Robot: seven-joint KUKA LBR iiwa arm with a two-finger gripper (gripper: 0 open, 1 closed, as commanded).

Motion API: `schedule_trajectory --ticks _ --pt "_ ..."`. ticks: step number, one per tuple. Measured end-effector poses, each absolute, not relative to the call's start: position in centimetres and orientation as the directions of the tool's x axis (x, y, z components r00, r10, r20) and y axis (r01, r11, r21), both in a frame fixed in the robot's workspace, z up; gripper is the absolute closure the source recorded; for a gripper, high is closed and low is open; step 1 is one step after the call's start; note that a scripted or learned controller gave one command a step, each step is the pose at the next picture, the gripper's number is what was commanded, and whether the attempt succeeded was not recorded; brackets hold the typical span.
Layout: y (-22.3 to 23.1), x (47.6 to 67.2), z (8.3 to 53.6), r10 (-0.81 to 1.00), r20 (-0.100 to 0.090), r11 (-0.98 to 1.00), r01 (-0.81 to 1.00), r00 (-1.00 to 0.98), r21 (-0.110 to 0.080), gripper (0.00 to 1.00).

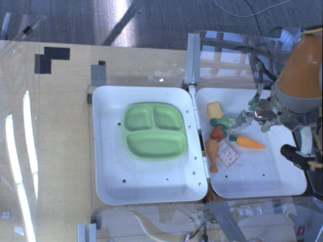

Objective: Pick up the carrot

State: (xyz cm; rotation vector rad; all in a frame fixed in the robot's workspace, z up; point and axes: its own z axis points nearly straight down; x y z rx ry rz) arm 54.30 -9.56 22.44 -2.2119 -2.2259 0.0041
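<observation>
Orange and tapered, the carrot [249, 142] is lying on the floor of the right white bin [262, 183], roughly at that bin's middle, with its green top pointing toward the left wall and its tip pointing toward the right wall. Just above its green end, the gripper [246, 119] is hanging over the bin, reaching in from the right edge on a grey arm with an orange band [302, 67]. Whether it is parted or closed cannot be told, and nothing is showing in its grasp.

Along the left wall of the same bin, other toy foods are sitting in a loose column: a yellow corn cob [215, 109] nearest the far edge, a green piece [221, 121] below it, a small red-orange piece [217, 132] next, then a brown drumstick [212, 154] and a speckled pink-and-white packet [227, 155] side by side and touching.

Beside it, the left white bin [108, 185] is holding a green divided plate [154, 130] at its centre. Both bins are resting on a pale wooden bench [45, 150].
</observation>
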Motion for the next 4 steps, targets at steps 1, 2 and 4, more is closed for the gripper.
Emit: schedule_trajectory --ticks 1,2,4 --pt "-12.8 56.8 10.0 0.994 0.001 -0.111 0.994 0.111 -0.001 0.00" --pt "-16.9 52.8 8.8 0.998 -0.001 -0.061 0.998 0.061 0.011 0.00" --pt "-12.2 52.2 18.4 0.994 0.000 0.105 0.994 -0.105 -0.001 1.00"
